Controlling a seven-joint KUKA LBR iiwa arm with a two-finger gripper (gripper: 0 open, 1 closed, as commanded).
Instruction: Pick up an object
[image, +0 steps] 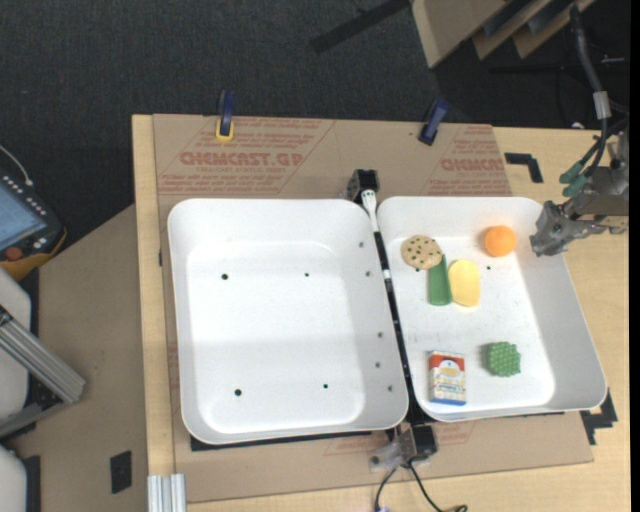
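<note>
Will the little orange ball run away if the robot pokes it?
Probably, yes. The orange ball looks round all over, so a push would likely send it rolling across the right bin's smooth white floor. It sits near the bin's far edge, so the wall may stop it soon. Its curved sides could also slip out of a pinch.

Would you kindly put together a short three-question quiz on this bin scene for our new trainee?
1. True or false: the orange ball lies in the left bin.
2. Which object touches the yellow block? A) green spiky ball B) green cylinder C) small carton
3. Fill in: the gripper sits at the right bin's ____ edge, nearest the orange ball.

Key
1. False; it lies in the right bin.
2. B; they lie side by side below the cookie.
3. Right.
</note>
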